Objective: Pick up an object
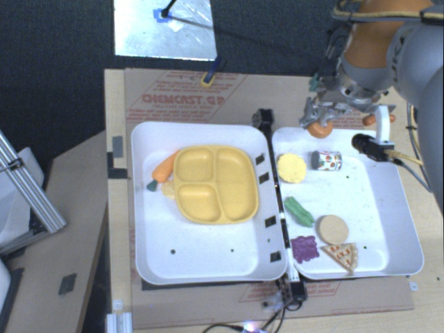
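My gripper (pixel 320 118) hangs over the far edge of the right bin (pixel 395 207), with a small round orange object (pixel 320 127) between its fingertips, lifted above the bin. Lying in that bin are a yellow disc (pixel 291 167), a small can on its side (pixel 326 161), a green pickle (pixel 300 210), a tan round cookie (pixel 333 228), a purple piece (pixel 304 248) and a pizza slice (pixel 341 255). The left bin (pixel 149 248) holds a yellow divided plate (pixel 211 184) with a carrot (pixel 164 166) at its left rim.
The grey arm with its orange band (pixel 388 19) fills the upper right, and a black cable fitting (pixel 368 146) juts over the right bin's far side. A black divider (pixel 272 186) runs between the bins. A shiny square sheet (pixel 164 18) lies beyond the bench.
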`<act>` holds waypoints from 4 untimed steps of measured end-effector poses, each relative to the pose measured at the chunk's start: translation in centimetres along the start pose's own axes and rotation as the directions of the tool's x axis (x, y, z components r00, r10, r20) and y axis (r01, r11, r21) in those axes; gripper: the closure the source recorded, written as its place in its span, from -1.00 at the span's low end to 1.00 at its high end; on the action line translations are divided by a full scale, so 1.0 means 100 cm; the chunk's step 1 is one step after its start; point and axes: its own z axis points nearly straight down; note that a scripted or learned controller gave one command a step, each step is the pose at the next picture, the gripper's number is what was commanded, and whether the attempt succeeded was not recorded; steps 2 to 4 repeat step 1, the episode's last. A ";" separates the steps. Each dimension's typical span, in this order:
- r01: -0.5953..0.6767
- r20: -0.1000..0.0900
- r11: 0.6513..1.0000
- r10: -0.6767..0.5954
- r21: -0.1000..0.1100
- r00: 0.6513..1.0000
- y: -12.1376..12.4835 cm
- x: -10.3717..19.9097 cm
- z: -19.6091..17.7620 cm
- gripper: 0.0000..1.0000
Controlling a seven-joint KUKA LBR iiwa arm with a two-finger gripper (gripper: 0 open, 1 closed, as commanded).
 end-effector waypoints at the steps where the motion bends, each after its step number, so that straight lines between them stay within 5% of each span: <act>1: -0.004 0.000 1.000 0.004 0.002 1.000 -0.007 -0.006 0.015 1.00; 4: -0.004 0.000 1.000 0.004 0.002 1.000 -0.007 -0.006 0.015 1.00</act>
